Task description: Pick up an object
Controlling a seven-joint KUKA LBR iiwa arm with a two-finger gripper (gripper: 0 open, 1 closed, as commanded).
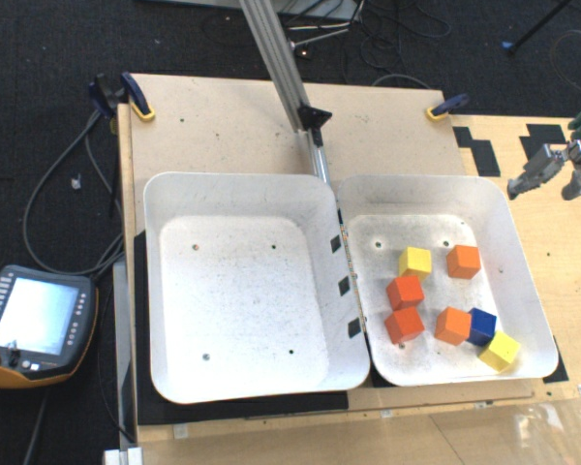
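Nearest the camera lies the front lip of the worktop (271, 424), and on it two white bins sit side by side. The left bin (174, 260) carries nothing but specks. The right bin (523, 250) holds all the blocks, seven by count: four orange, two yellow, one blue.

Closest in the right bin are a yellow block (500, 351) by the front right corner, the blue block (481, 325) touching or just beside it, and an orange block (452, 325) pressed against the blue. A second orange block (404, 325) sits to their left, with a third (405, 291) just behind it. Further back are the other yellow block (415, 261) and the fourth orange block (463, 261), slightly apart from each other. They look scattered loosely, likely dropped there so any one may be picked.

Beyond, at the right edge and outside the bins, the claw (537, 174) hangs over the bare worktop, well apart from the blocks. Its fingers seem spread, with nothing between them, so no pick has begun; it probably waits there to leave the bins unobstructed.

Farthest back, a grey metal pole (271, 46) slants down to the seam between the bins.
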